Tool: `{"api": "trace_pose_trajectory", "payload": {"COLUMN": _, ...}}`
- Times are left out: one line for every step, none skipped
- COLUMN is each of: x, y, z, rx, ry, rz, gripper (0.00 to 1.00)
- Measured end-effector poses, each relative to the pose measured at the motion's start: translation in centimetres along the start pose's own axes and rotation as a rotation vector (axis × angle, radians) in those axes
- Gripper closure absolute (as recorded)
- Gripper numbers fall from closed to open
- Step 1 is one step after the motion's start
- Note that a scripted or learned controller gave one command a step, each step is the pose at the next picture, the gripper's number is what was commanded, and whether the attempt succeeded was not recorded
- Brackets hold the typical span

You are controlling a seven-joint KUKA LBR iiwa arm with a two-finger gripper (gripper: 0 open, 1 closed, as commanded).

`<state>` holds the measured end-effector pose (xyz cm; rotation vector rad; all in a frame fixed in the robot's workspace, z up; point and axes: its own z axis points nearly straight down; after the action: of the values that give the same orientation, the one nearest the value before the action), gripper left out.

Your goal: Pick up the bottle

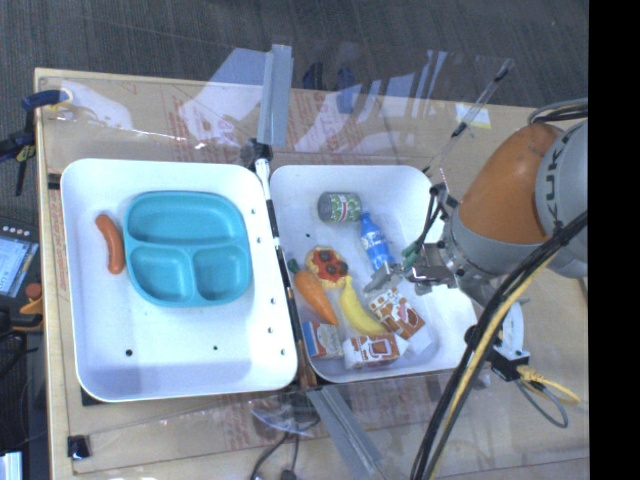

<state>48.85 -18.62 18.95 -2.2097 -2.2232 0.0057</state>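
Note:
A small blue bottle (375, 244) with a white label lies in the right bin (300, 193), its cap pointing toward the far side. My gripper (398, 276) hangs low over the bin, just to the right of the bottle's lower end and in front of it. It is above a small carton (403, 315). The bottle lies free in the bin, apart from the gripper.
A green can (340, 207) lies behind the bottle. A pizza slice (327, 264), a carrot (315, 297), a banana (356, 311) and more cartons (360, 350) crowd the front. The left bin (90, 358) holds a blue divided tray (188, 246) and a sausage (110, 243).

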Motion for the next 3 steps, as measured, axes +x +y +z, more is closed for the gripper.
{"api": "trace_pose_trajectory", "payload": {"x": 2.8, "y": 6.3, "z": 10.0, "rx": -0.001, "ry": -0.001, "rz": 0.122, "gripper": 0.00}}
{"api": "trace_pose_trajectory", "payload": {"x": 2.7, "y": -1.0, "z": 9.8, "rx": -0.007, "ry": 0.000, "rz": 0.119, "gripper": 0.00}}
{"api": "trace_pose_trajectory", "payload": {"x": 6.2, "y": 9.3, "z": 8.7, "rx": -0.027, "ry": -0.028, "rz": 0.157, "gripper": 0.00}}
